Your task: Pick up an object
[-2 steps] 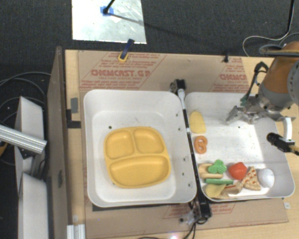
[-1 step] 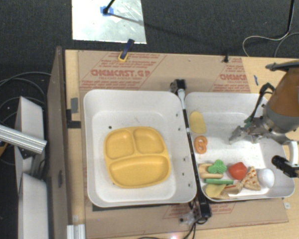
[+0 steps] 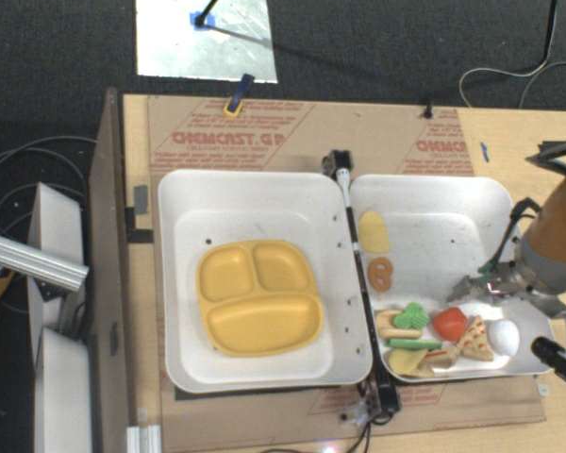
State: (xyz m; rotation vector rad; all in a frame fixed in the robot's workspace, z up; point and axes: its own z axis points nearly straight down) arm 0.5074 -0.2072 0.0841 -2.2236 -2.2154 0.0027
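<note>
- Reaching in from the right, the grey arm with its orange band (image 3: 558, 234) is cut off by the picture's edge; the jaws (image 3: 479, 286) hang over the right white bin (image 3: 434, 201), and whether they are open or closed cannot be told.
- The toy foods crowd that bin's near edge: a red tomato (image 3: 450, 324), a white egg (image 3: 503, 336), a pizza slice (image 3: 474, 343), a green leafy piece (image 3: 412, 315) and tan and green sticks (image 3: 410, 344), touching or overlapping, hard to separate.
- A pale yellow flat piece (image 3: 374, 231) and a brown pretzel (image 3: 380, 273) lie just beside the divider, apart from the pile.
- The bin's far half is bare and open.
- The left white bin (image 3: 184, 281) holds a yellow three-compartment plastic tray (image 3: 258, 296), with free floor all round it.
- The cardboard-covered worktop (image 3: 292, 135) borders both bins.
</note>
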